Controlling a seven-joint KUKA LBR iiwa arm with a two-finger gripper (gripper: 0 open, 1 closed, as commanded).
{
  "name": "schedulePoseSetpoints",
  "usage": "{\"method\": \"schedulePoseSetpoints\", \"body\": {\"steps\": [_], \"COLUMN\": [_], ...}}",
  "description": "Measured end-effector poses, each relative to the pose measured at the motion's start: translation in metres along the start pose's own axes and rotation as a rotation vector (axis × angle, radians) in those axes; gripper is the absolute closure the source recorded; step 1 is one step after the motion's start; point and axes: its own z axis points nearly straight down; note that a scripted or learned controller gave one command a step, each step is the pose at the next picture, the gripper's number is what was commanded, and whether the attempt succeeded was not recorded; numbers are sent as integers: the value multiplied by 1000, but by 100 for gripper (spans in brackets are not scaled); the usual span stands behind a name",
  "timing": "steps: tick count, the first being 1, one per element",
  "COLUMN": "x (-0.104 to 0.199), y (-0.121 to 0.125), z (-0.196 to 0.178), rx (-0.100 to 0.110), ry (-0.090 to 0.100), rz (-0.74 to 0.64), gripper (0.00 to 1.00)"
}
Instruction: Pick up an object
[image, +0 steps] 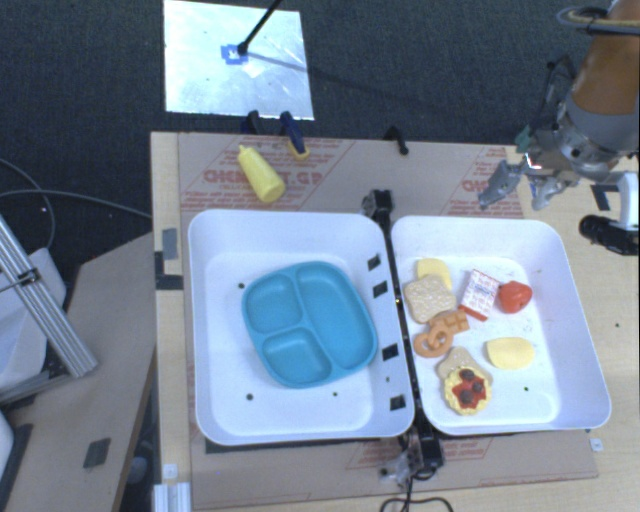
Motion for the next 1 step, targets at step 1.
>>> {"method": "schedulePoseSetpoints", "body": {"steps": [1], "x": [-51], "y": [2], "z": [196], "rx": [6], "ry": [1], "rz": [4], "gripper": [0]}}
